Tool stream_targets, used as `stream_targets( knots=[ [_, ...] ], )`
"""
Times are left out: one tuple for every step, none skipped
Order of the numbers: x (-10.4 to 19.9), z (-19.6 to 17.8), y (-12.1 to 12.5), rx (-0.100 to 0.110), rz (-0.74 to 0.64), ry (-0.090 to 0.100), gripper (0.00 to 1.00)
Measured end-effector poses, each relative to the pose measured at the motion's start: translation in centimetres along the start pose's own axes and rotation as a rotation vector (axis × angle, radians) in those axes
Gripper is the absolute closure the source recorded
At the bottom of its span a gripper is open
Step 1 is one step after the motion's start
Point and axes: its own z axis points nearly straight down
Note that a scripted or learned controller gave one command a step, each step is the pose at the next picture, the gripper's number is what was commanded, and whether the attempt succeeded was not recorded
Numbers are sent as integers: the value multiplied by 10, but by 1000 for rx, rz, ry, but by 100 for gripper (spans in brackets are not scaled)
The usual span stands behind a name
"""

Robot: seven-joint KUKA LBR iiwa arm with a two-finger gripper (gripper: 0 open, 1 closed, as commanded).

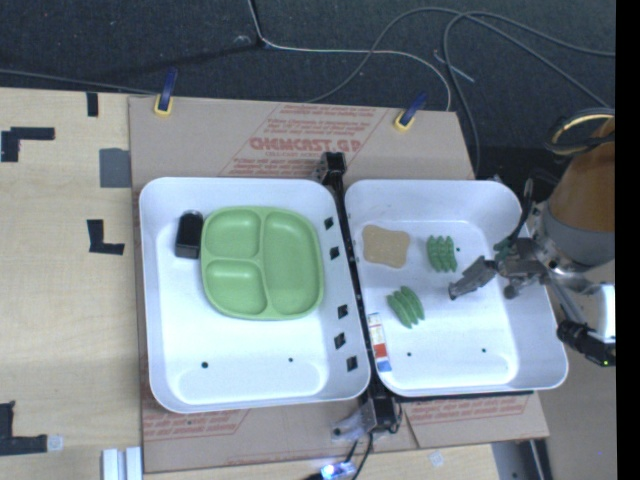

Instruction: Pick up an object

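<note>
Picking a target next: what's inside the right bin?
Right bin holds a tan block, two green ridged pieces and a small carton; the hand covers some floor.

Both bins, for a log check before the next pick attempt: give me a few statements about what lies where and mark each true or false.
1. The green divided plate lies in the left bin. True.
2. The tan piece lies in the left bin. False: it lies in the right bin.
3. Two green ridged pieces lie in the right bin. True.
4. The black block sits on top of the plate. False: it sits beside the plate's left edge.
5. The hand is over the left bin. False: over the right bin.
</note>
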Motion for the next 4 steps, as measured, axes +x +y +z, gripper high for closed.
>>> stream_targets(
  knots=[
    [0,-7,3,-12,-4,-3,0],
    [3,38,7,-9,-4,-3,0],
    [4,91,7,-12,-5,-4,0],
    [4,78,7,-13,-5,-3,100]
  ],
)
